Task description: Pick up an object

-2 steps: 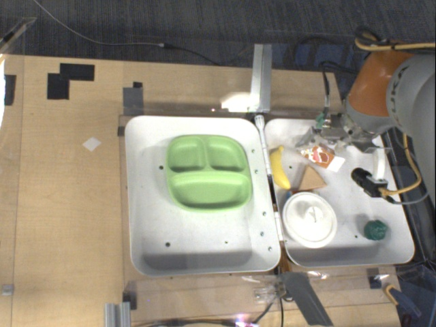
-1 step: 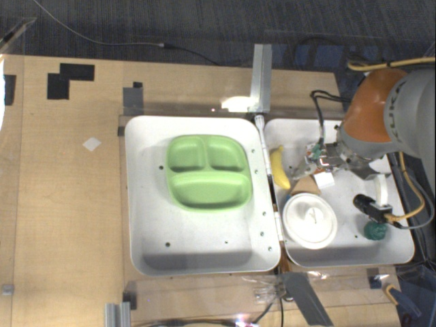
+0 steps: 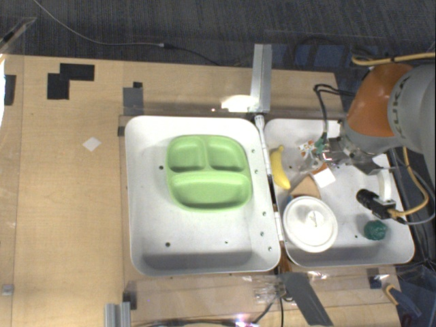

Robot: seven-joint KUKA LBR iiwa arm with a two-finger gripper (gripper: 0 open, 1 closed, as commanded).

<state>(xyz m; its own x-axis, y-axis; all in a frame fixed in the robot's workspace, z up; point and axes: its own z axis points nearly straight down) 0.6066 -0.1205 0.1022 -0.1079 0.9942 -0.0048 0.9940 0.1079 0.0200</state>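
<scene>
In the right bin (image 3: 402, 254), a yellow banana (image 3: 278, 169) lies along the left wall. A tan wedge-shaped piece (image 3: 306, 186) sits beside it, and a white round bowl (image 3: 310, 222) stands in front of that. A small dark green lump (image 3: 375, 231) rests near the bin's right front corner. My gripper (image 3: 315, 155) reaches in from the right and hangs low over the back of this bin, just right of the banana and above the tan piece. A small white tag (image 3: 324, 177) shows just under it. I see nothing clearly held.
The left bin (image 3: 143, 251) holds a green divided plate (image 3: 206, 171) in its middle. A metal post (image 3: 261, 80) rises behind the wall between the bins. The grey arm with its orange band (image 3: 371, 111) crosses the right bin's back right corner.
</scene>
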